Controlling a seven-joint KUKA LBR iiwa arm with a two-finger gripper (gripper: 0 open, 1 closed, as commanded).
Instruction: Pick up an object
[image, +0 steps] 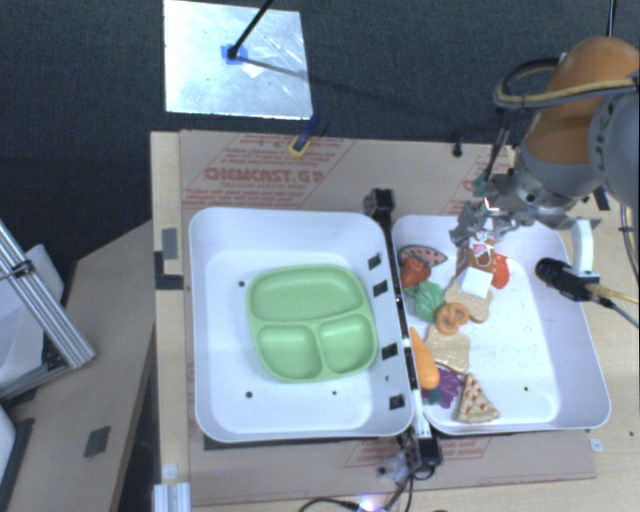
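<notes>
Camera view: gripper (478, 238) sits low over the top of the right bin (570, 370), right above a pile of toy food; finger state cannot be told, too blurred. Below it lie a watermelon slice (420, 258), pretzel (451, 318), bread slice (449, 350), carrot (424, 362), pizza slice (476, 400). Left bin (215, 330) holds a green divided plate (310, 322).

The arm (585, 95) is cut off by the right edge. The gripper (478, 237) blurs into the toy food beneath it, so its contact with the pile is unclear. The purple piece (449, 384) lies partly hidden under the pizza slice (476, 400).
</notes>
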